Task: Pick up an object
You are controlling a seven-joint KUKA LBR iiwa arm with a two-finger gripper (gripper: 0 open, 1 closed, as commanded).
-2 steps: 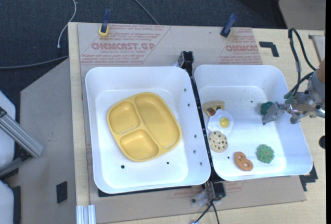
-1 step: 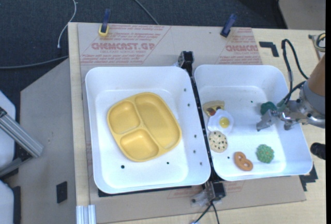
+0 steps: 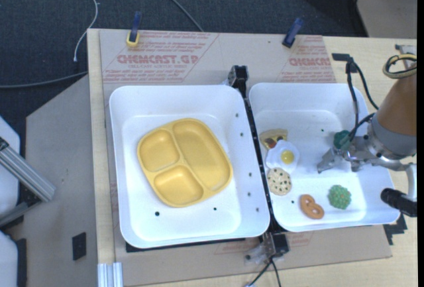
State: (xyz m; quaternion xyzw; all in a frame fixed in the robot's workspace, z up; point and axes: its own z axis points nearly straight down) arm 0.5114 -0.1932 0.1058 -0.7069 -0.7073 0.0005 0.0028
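The end effector (image 3: 329, 161) hung low over the right bin (image 3: 311, 101); whether it was open or gripping anything could not be told. The broccoli (image 3: 340, 197) lay just near of it, the pretzel (image 3: 311, 206) beside the broccoli's left.

Yellow divided plate (image 3: 183, 161) centred in left bin (image 3: 126, 107). Right bin (image 3: 298, 95): gripper (image 3: 329, 161) at 3 o'clock; broccoli (image 3: 340, 197), pretzel (image 3: 311, 206), cookie (image 3: 279, 181) toward 6 o'clock.
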